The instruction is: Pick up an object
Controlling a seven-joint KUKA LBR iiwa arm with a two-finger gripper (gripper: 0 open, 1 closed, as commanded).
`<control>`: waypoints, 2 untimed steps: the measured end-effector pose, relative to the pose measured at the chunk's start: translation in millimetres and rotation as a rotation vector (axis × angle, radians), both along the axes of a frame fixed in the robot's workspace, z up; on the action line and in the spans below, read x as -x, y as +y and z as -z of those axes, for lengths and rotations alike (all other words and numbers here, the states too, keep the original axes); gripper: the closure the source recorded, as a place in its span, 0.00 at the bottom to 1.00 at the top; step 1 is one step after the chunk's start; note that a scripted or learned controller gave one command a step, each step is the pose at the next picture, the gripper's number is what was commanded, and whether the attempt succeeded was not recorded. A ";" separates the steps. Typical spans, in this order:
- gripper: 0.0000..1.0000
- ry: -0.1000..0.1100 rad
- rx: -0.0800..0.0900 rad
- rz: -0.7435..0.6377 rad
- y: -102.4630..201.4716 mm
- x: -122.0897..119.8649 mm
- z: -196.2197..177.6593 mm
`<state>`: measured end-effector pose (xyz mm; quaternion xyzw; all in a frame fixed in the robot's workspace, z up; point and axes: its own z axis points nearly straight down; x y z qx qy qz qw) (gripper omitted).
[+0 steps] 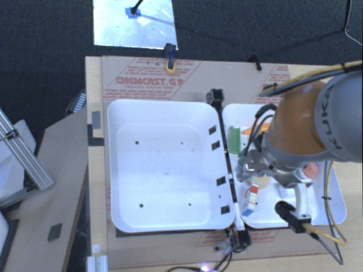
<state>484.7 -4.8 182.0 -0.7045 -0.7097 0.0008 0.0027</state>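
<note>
While the arm (306, 123) hangs over the right bin (339, 205), nothing looks lifted yet; I cannot tell the jaws' state.

Arm (317, 118) above right bin (339, 208)

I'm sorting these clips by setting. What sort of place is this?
Probably a robotics lab's bin-picking test bench: two white bins, the left bin and the right bin, sit side by side on a board, a KUKA arm reaches over the right one, and loose cables run about.
</note>
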 end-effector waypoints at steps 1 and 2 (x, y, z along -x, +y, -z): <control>1.00 -0.010 -0.004 -0.012 152.8 -8.3 -40.0; 1.00 -0.001 0.001 -0.005 245.3 0.4 32.5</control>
